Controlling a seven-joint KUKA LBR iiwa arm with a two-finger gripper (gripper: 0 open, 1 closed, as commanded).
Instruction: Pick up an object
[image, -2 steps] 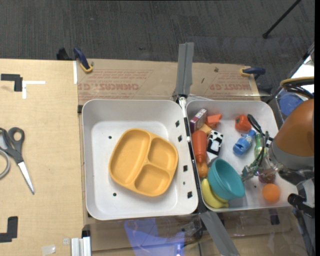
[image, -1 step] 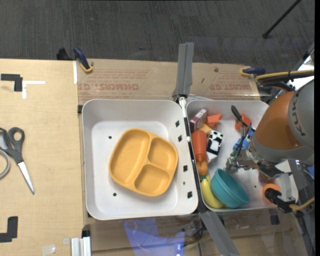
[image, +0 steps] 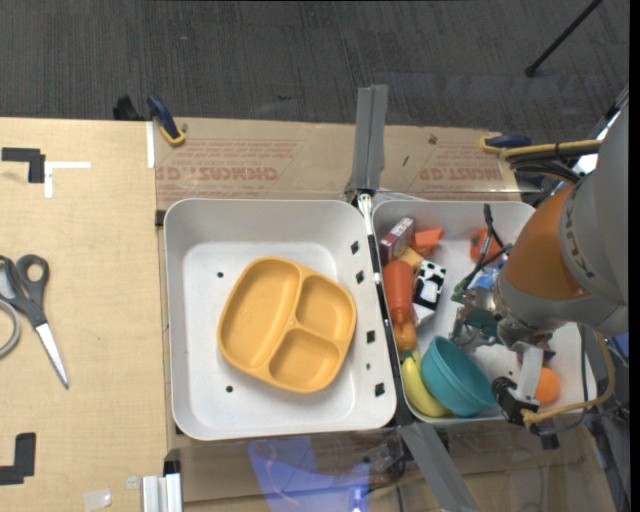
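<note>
Low in right white bin (image: 560, 215), gripper (image: 478, 330) hangs just above teal round bowl (image: 455, 378); finger state unclear. Yellow 3-compartment plate (image: 287, 324) in left bin (image: 190, 330).

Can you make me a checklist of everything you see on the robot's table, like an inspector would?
Surface: a bench with two shallow white bins side by side, the left bin and the right bin.
Job's things: in the right bin, a teal bowl, a yellow banana, an orange carrot, a black-and-white die and an orange ball.
Clutter: a yellow divided plate lies in the left bin; scissors lie on the bench to the left.
Grippers: the gripper is low in the right bin, just above the teal bowl; nothing seen between its fingers.
Cables: dark wires run by the wrist.
Surroundings: cardboard behind the bins, dark floor beyond.
</note>
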